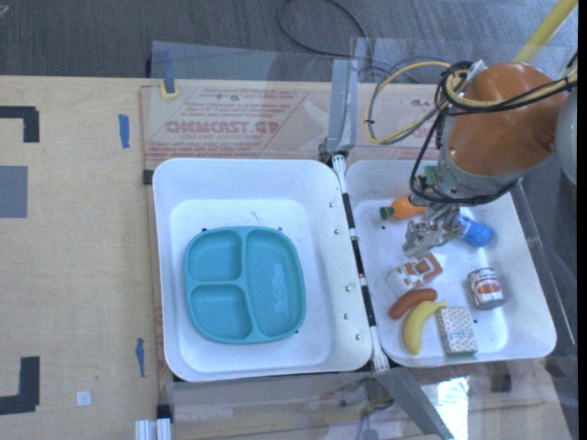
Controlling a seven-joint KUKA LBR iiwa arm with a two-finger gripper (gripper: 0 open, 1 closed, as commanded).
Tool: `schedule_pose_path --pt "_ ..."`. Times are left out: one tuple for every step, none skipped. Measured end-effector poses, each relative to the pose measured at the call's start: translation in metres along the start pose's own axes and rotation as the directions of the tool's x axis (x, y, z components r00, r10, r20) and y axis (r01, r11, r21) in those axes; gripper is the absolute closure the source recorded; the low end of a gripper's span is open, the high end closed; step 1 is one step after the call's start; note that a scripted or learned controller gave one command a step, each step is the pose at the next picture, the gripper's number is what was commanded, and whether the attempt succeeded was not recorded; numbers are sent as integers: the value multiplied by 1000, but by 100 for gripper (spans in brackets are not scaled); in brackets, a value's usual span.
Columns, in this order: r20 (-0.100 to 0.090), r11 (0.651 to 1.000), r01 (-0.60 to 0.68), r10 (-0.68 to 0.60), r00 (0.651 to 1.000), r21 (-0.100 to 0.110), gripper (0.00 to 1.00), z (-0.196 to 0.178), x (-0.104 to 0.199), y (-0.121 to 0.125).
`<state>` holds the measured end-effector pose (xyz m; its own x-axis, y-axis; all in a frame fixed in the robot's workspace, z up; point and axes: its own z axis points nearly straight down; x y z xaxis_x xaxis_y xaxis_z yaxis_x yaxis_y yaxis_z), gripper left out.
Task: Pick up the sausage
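Note:
The sausage (413, 302) is a short red-brown link lying at a slant in the right bin (537, 333), near its front. A yellow banana (417, 324) lies right against its front side. My gripper (429, 236) hangs over the middle of the right bin, below the orange wrist band. It is behind the sausage, with a small brown-and-white carton (418, 271) between them. Nothing shows in its grasp.
An orange carrot (402, 210) and a blue object (478, 233) flank the gripper. A red-labelled can (485, 288) and a speckled box (456, 330) stand to the right of the sausage. The left bin (174, 191) holds a teal divided plate (245, 284).

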<state>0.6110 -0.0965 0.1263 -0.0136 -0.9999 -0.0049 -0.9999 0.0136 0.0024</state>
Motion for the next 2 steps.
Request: schedule_pose_path --pt "1 967 254 -254 967 3 100 -31 10 8" --pt "1 894 448 -448 894 3 100 -37 6 -10"
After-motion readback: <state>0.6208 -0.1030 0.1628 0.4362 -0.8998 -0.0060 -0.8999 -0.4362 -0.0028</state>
